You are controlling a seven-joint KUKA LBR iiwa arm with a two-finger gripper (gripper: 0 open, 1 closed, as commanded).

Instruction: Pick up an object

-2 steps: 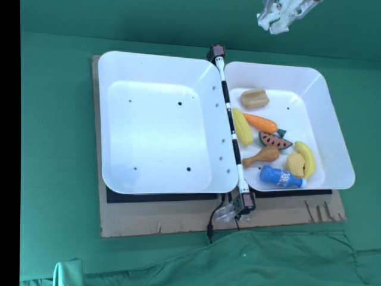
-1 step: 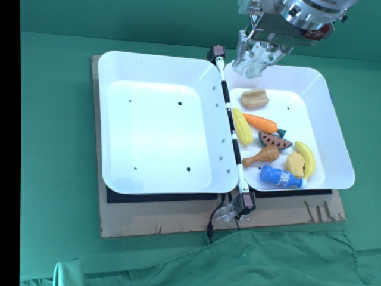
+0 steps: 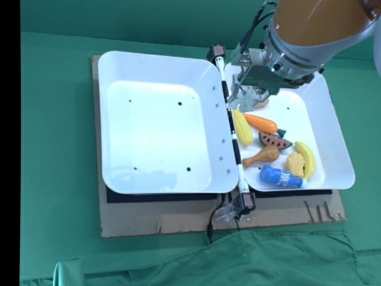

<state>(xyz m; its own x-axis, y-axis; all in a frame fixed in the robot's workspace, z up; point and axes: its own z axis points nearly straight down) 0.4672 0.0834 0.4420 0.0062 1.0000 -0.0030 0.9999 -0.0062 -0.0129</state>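
Reaching in from the right, the grey arm with its orange band [image 3: 321,5] is hanging over the far left corner of the right shallow white plastic bin [image 3: 333,130], with the two-finger gripper [image 3: 245,103] lowered just beside the black and white divider strip [image 3: 229,112] running between the two bins. Cannot tell from this slant whether the pincer is spread or pressed together, nor whether anything sits within it. Peeking out just to the right of the gripper, a small pale orange toy piece [image 3: 261,103], partly hidden, too small to identify. Lying close below the gripper, a yellow plastic corn cob [image 3: 241,127] set along the bin's left wall, and beside it an orange plastic carrot [image 3: 261,123] pointing to the right. Clustering nearer the front of the same bin: a red watermelon slice with a green rind [image 3: 274,140], a tan toy chicken drumstick [image 3: 262,156], a yellow banana [image 3: 306,157], a pale yellow ridged shell-like piece [image 3: 295,164] touching the banana, and a blue plastic bottle lying on its side [image 3: 278,176]. Sitting to the left, the left shallow white plastic bin [image 3: 119,70]. Resting under both bins, a brown cardboard sheet [image 3: 155,222] on green cloth [image 3: 53,130].
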